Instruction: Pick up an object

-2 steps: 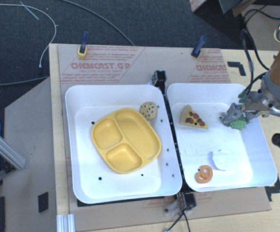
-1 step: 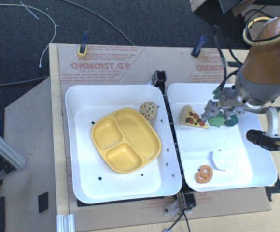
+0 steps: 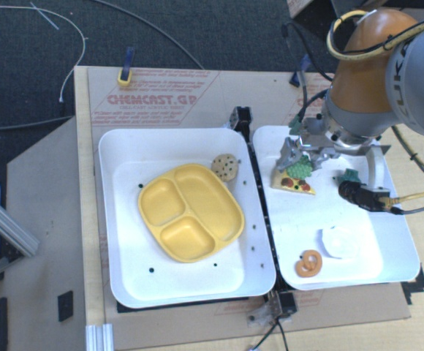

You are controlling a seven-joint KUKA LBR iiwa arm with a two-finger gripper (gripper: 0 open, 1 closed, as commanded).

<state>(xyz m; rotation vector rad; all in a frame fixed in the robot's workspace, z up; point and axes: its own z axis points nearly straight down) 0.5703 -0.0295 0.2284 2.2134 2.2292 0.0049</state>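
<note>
The metal two-finger gripper (image 3: 297, 157) hangs over the right white bin (image 3: 395, 265), its jaws spread around a knobbly green toy broccoli (image 3: 299, 170) without visibly pinching it. Touching at six o'clock lies a flat pizza-slice toy (image 3: 294, 184). At nine o'clock, the left bin (image 3: 117, 218) bears a glossy yellow three-compartment tray (image 3: 190, 211).

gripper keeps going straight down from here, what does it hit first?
Likely the green toy directly under the gripper, which sits by the pizza slice in the right bin. Depth is unclear from this slanted view.
</note>
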